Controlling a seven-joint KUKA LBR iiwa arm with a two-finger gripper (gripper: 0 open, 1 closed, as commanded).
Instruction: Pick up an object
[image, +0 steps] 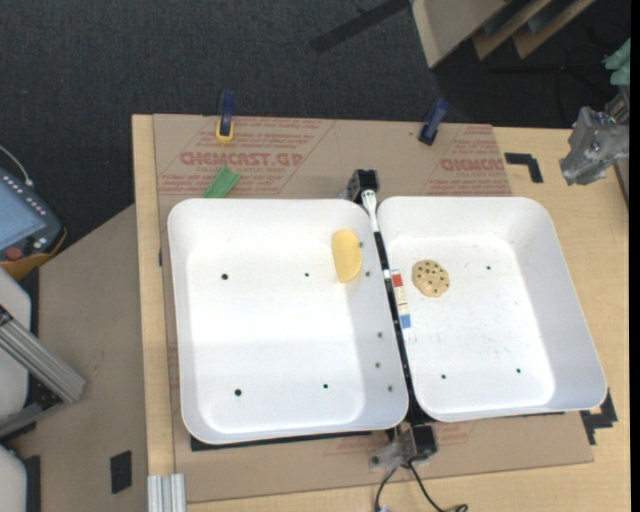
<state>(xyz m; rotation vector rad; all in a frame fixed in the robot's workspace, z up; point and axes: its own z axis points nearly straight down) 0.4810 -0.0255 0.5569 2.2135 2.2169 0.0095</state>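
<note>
The gripper (596, 150) shows as a grey metal shape at the right edge of the view, above and to the right of the right bin's (560, 262) far corner, over the brown board (300, 150) and clear of both bins. How it is set, and whether it holds anything, cannot be told from here.

Taking the right bin as the landmark: a round cookie (431, 278) with dark chips lies inside it, in its left part, well apart from the gripper. Just beside the bin's left wall, in the left bin (200, 300), a pale yellow oblong piece (346, 255) lies close to the dividing edge. A small red, white and blue strip (400, 297) sits along that edge, near the cookie.
</note>
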